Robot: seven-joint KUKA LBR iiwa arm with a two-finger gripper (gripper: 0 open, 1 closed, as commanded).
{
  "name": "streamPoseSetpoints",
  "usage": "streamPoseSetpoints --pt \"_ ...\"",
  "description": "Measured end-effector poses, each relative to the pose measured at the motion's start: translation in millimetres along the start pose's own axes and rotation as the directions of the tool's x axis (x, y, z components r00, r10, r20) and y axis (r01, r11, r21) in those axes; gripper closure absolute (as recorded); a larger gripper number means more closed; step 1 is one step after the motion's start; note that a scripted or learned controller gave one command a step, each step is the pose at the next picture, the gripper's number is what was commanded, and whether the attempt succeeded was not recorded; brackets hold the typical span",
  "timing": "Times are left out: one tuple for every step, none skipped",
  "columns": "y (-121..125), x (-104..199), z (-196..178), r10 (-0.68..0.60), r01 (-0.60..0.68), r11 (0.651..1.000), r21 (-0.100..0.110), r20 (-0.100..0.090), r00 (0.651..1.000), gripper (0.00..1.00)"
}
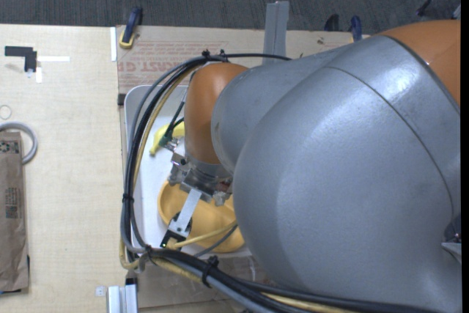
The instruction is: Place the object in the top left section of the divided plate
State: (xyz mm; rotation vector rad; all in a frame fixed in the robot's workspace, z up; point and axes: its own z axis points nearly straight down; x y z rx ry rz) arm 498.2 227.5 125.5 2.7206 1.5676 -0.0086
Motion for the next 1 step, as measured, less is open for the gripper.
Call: streamPoseSetpoints --pt "-4.0 -35.3 -76.4 -0.062 0.062 0.998 0.000 0.000 0.998 0.00"
